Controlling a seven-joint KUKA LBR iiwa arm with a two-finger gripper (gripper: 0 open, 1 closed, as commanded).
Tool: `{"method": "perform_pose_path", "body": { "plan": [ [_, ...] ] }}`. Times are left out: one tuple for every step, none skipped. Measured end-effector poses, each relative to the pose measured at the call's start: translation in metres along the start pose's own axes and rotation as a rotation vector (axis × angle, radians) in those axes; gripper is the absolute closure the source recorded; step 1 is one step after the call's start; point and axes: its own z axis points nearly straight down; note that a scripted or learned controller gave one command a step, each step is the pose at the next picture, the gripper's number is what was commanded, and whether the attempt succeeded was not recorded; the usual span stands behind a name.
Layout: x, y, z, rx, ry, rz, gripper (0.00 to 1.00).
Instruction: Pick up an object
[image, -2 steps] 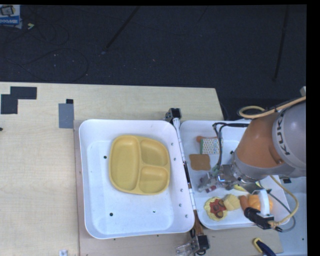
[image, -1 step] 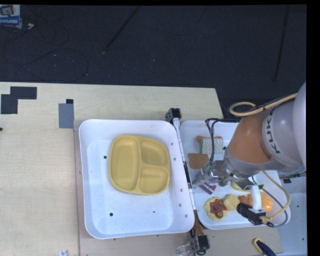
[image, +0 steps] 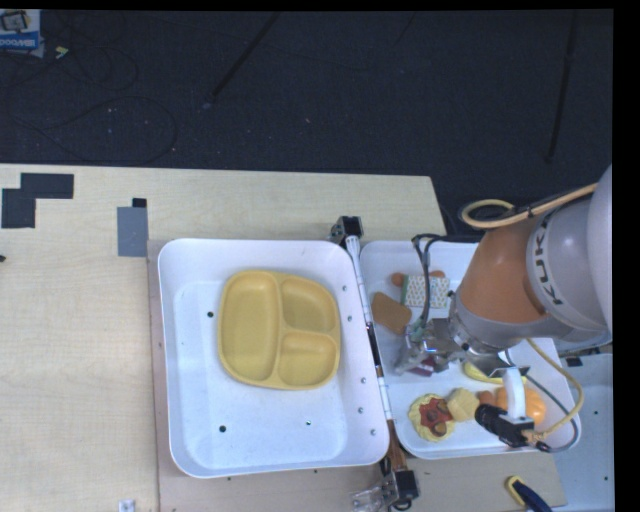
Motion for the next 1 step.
{"method": "perform_pose_path", "body": {
  "plan": [
    [0.0872,0.0144,-0.0889,0.0,-0.004,-0.005,1.0]
  ]
}}
